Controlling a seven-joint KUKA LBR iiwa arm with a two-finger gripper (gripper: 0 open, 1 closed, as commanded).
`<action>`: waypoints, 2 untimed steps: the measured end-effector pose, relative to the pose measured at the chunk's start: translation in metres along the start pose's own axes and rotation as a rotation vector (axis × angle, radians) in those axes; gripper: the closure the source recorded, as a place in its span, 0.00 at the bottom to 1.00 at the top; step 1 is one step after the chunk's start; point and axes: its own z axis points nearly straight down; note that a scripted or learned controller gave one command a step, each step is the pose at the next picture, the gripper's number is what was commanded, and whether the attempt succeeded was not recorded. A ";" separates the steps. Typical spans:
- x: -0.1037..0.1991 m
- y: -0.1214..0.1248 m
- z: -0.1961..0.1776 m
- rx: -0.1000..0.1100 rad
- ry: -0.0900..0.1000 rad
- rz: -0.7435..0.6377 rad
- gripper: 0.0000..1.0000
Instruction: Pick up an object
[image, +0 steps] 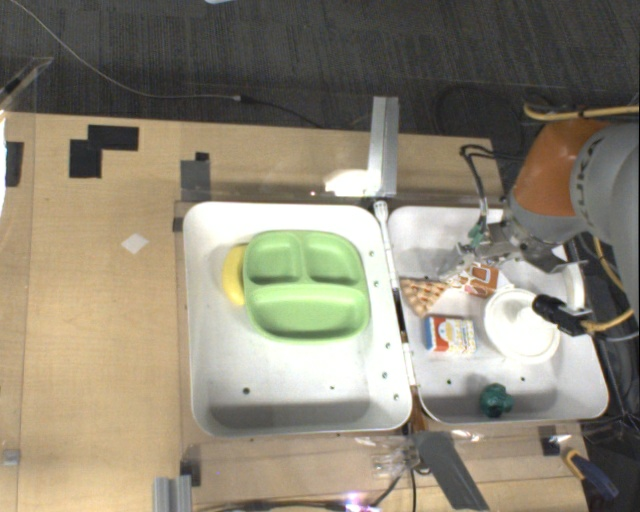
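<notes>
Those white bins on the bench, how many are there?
2. The left bin holds a green divided tray. The right bin sits against it, holding small items, with the arm over its far side, which may hide more.

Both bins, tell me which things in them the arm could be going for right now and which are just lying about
Near the arm, likely candidates:
- small carton
- white bowl
- waffle-patterned piece
- dark green object

Lying about, far from the arm:
- green divided tray in the left bin
- yellow item tucked under the tray's edge
</notes>
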 end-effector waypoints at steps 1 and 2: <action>-0.038 -0.049 0.004 -0.017 -0.010 -0.184 0.00; -0.016 -0.050 0.004 -0.016 -0.010 -0.186 0.00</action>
